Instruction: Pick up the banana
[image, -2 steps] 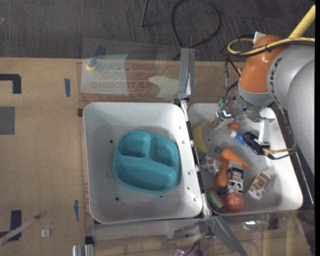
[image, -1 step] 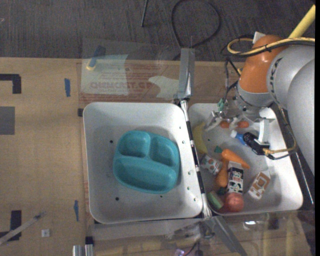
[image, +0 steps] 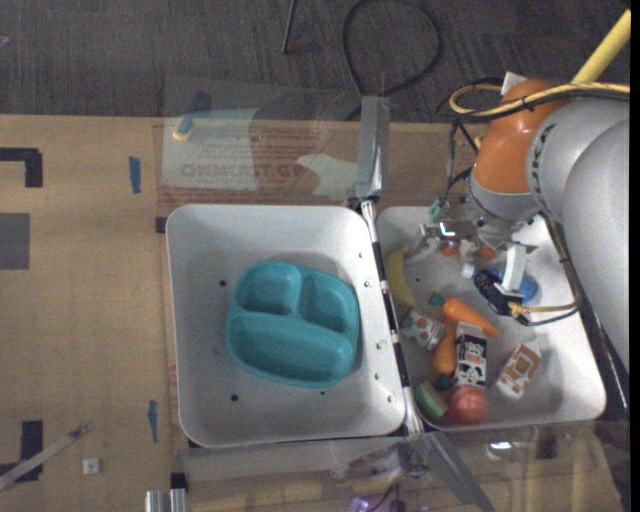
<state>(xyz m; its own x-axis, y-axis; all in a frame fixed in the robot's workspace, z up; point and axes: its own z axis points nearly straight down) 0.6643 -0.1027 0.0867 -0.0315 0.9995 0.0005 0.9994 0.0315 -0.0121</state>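
Yellow and slightly curved, the banana (image: 399, 277) is seen lying in the right bin (image: 572, 392), against that bin's left wall near the divider between the two bins. Just beside it, toward the bin's middle, a small brown-and-white carton (image: 424, 329) and a carrot (image: 468, 315) are found, with a black-and-white carton (image: 470, 361) below them; its printing is too small to be read. A red apple (image: 467, 405) and a green item (image: 430, 400) are placed at the bin's near edge, and a white-and-orange packet (image: 518, 368) lies to their right. The gripper (image: 478, 252) is positioned over the bin's far part, apart from the banana (whether the jaws are wide or narrow cannot be told). A teal divided plate (image: 294, 323) is held by the left bin (image: 200, 250). On the tabletop (image: 80, 300) behind, a clear sheet (image: 250, 150) bears faded lettering that cannot be read with certainty.
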